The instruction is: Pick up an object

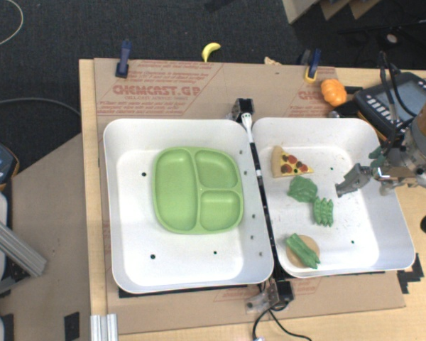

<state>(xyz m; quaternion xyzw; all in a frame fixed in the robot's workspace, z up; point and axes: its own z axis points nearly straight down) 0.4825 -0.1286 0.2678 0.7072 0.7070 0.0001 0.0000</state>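
on a cardboard-topped bench (199, 87) over dark carpet, two white bins: right bin (362, 254) under the pincer (349, 181), left bin (128, 261) well beyond with a green divided plate (197, 190). cannot tell how far open; nothing visibly gripped. just left: pizza slice (290, 163), green leafy toys (312, 199).

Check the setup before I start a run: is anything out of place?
Two toys lie outside the bins: a banana on the floor past the board's far edge, and an orange on the board near the right bin's far corner.
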